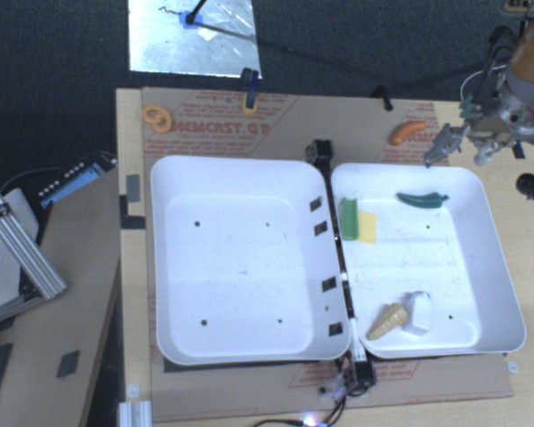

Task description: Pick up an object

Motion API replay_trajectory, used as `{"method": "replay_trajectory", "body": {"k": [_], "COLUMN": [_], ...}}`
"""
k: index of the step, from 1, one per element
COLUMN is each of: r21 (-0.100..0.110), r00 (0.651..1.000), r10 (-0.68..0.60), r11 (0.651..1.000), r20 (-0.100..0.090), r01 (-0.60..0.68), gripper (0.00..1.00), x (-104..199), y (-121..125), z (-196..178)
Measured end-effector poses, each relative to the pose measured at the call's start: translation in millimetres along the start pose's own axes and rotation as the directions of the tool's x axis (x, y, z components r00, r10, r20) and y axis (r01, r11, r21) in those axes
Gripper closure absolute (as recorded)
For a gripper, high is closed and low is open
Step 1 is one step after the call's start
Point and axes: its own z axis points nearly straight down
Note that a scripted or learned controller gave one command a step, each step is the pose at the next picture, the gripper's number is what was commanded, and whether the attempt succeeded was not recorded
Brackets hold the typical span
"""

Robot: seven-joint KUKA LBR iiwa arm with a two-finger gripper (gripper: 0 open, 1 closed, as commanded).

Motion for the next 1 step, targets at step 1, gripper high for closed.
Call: {"method": "replay_trajectory", "body": {"k": [1], "r21": [0.004], "r00": [1.0], "r10": [-0.016], "r11": [1.0], "r20": [-0.008], "r01": [0.016], "gripper": [0.0], "x": [157.1], "y": [-1.6], "z": [49.2]}}
